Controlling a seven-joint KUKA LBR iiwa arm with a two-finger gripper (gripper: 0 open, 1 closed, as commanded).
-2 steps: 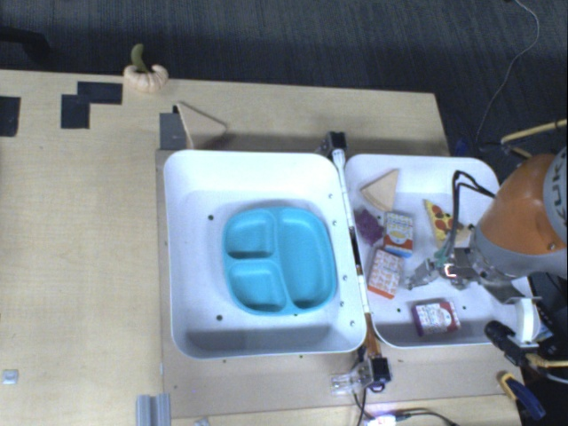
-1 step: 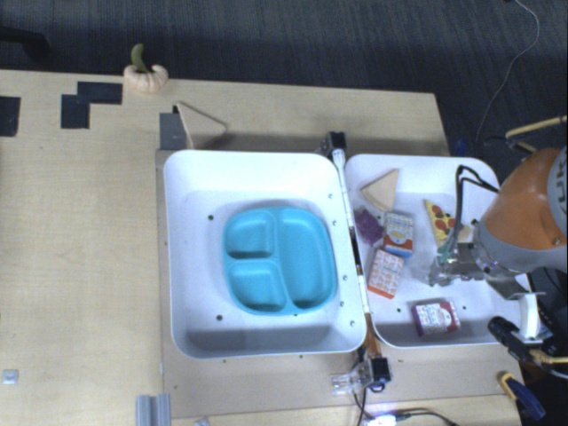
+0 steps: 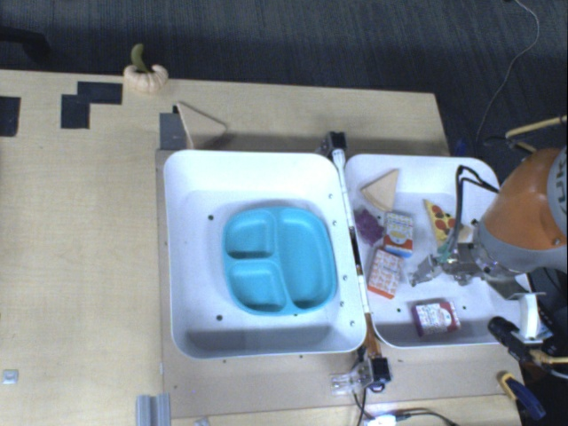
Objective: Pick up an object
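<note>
**Tool low over the right bin, nothing yet lifted**

While the arm (image 3: 532,216) reaches in from the right edge, its tool (image 3: 437,267) hangs over the middle of the right bin (image 3: 479,169), with loose items on every side of it. Whether the tool is apart or together I cannot tell; its metal parts blur into the white floor, and nothing shows between them. That placement suits a pick from above, since the candidates all lie in this bin: a tan wedge (image 3: 382,189) near the far left corner, a purple lump (image 3: 367,226) beside the left wall, a small printed carton (image 3: 398,233) and a red-and-white packet (image 3: 385,273) just left of the tool, a yellow-and-red piece (image 3: 439,219) toward the far side, and a dark red pouch (image 3: 434,318) at the near edge. Which of them is the target is unclear; the packet and the carton lie closest.

The left bin (image 3: 191,238) holds a blue divided tray (image 3: 280,257), well apart from the tool.

Most of the arm is cut off, and its bulk hides the right bin's far right corner. Labels on the packets are too small to read.
</note>
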